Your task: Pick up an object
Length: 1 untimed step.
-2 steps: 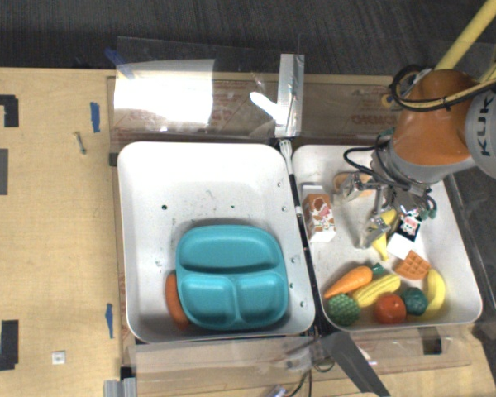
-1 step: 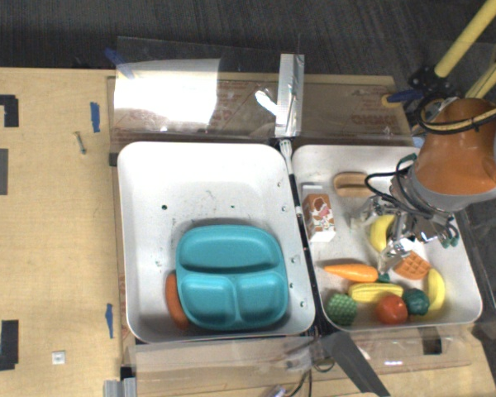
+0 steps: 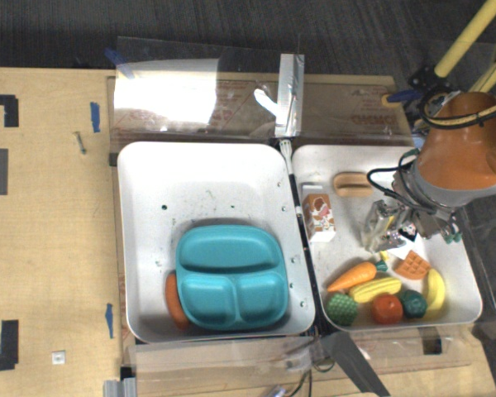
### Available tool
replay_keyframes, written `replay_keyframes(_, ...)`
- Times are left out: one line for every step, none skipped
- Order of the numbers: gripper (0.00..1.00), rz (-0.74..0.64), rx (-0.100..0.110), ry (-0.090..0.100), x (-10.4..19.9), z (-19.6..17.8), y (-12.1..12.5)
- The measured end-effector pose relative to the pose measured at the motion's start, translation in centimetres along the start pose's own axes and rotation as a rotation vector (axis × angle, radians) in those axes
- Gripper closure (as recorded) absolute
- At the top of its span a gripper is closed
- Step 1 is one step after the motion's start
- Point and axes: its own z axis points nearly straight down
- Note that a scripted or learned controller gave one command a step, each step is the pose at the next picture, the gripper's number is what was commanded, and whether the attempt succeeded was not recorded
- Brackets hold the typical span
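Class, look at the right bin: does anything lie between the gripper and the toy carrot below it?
Nothing visible does. The gripper hangs over bare bin floor, and the toy carrot lies just below and left of it in the right bin, with open floor between them.

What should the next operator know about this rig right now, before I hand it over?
Tool: low in the right bin, above the toy food, with nothing visibly held; its finger state is unclear.
Right bin: hot dog at the back, small carton by the divider, and near the front a carrot, corn cob, banana, tomato, waffle piece and two green pieces.
Left bin: teal divided tray lying over an orange item.
Done: nothing lifted yet.
Left: grasp one object and raise it.
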Motion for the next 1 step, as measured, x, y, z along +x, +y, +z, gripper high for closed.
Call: replay_keyframes(1.00,-0.049,0.001,-0.006,-1.02,-13.55,3.93)
